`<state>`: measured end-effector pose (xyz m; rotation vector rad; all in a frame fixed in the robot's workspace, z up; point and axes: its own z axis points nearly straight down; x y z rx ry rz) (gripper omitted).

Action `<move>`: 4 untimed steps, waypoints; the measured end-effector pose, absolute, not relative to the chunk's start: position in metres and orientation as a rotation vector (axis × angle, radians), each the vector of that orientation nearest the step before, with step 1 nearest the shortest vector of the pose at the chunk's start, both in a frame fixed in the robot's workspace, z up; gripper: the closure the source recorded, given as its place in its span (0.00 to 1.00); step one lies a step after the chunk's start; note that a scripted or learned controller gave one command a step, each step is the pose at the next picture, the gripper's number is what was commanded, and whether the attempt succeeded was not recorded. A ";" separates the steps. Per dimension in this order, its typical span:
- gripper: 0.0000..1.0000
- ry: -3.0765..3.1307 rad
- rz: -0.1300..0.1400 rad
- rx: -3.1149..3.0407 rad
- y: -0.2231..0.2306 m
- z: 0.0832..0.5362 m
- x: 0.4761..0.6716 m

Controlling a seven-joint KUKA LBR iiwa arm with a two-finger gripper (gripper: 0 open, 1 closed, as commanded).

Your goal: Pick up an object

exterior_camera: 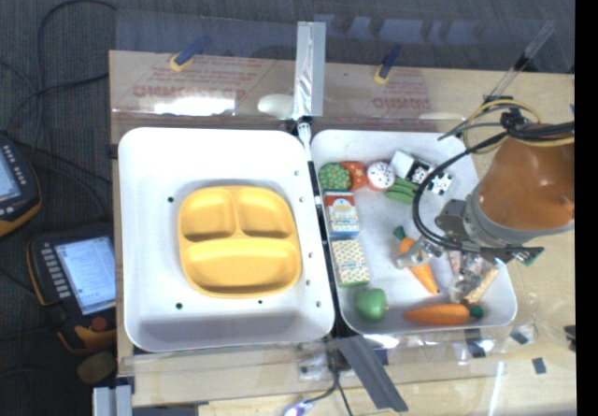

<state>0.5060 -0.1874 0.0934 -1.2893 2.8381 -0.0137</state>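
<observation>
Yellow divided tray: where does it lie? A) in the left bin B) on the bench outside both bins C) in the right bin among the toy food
A: the yellow divided tray sits in the left bin, while the toy food lies in the right bin.

Off-task items on and around the bench (551, 96)

A yellow divided plate (240, 238) with three compartments lies flat in the middle of the left white bin (140, 218), which takes up the bench's left half. A metal strip (309, 68) stands at the back edge, in line with the seam between the two bins. A clear plastic sheet (215, 92) runs along that back edge, with one clip (187, 54) left of the strip and a second clip (386, 65) right of it. Off the bench's left edge, on the grey carpet, sit a handheld pendant (14, 182) and a screened device (79, 269), with black cables (56, 59) looping behind them.
</observation>
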 end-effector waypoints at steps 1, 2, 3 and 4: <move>1.00 2.842 -0.014 -1.290 -0.188 0.102 0.506; 1.00 3.052 -0.012 -0.720 -0.177 0.092 0.524; 1.00 3.110 -0.008 -0.337 -0.162 0.092 0.576; 1.00 3.136 0.000 0.044 -0.194 0.191 0.615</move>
